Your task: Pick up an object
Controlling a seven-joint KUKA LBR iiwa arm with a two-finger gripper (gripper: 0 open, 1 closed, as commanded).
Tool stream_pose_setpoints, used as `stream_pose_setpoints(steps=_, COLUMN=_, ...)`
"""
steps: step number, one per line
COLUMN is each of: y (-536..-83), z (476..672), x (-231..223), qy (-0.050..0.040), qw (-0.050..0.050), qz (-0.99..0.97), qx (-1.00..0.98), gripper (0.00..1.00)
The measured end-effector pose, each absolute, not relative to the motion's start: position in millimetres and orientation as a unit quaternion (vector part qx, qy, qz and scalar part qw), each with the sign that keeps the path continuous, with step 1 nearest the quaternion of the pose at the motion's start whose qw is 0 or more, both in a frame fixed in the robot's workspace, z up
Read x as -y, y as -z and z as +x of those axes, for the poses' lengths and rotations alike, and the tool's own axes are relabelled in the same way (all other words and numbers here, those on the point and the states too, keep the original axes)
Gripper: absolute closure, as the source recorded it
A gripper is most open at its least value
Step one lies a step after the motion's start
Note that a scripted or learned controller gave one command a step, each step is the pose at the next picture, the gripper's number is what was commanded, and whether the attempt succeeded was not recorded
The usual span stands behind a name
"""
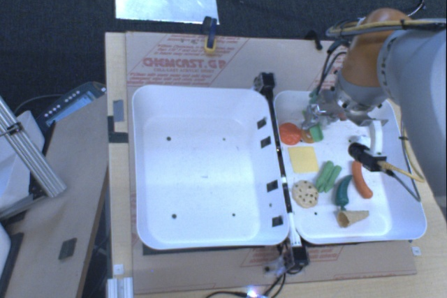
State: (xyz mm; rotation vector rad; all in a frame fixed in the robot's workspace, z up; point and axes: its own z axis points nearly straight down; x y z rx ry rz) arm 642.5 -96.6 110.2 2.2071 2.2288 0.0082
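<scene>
My gripper [311, 119] is low over the back left part of the right bin [405, 220], at the end of the grey arm with its orange band [367, 52]. Just below its tip lies a small green piece [316, 133], touching or nearly touching it. A red tomato-like piece [290, 133] sits right beside it on the left. I cannot see anything lifted off the bin floor.
The right bin also holds a yellow square slice [304, 159], a round cookie [304, 193], green pea pods [326, 176], a dark green piece [342, 190], an orange-red sausage [361, 179] and a cone [353, 217]. The left bin [202, 171] adjoins it.
</scene>
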Motion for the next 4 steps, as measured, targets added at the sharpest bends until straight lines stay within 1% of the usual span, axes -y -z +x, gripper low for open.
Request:
stream_pose_setpoints(steps=1, y=-114.6, z=630.6, x=103.9, qy=-0.0001, qw=0.000, qz=0.707, qx=-0.707, gripper=1.00)
stream_pose_setpoints(steps=2, y=-82.8, z=554.5, x=107.6, qy=0.0012, qw=-0.002, qz=0.708, qx=-0.707, gripper=1.00)
stream_pose_setpoints(steps=3, y=-85.2, z=612.2, x=94.0, qy=-0.0021, qw=0.003, qz=0.705, qx=-0.710, gripper=1.00)
stream_pose_setpoints(steps=4, y=-84.2, z=564.2, x=92.4, qy=0.0005, qw=-0.001, qz=0.707, qx=-0.707, gripper=1.00)
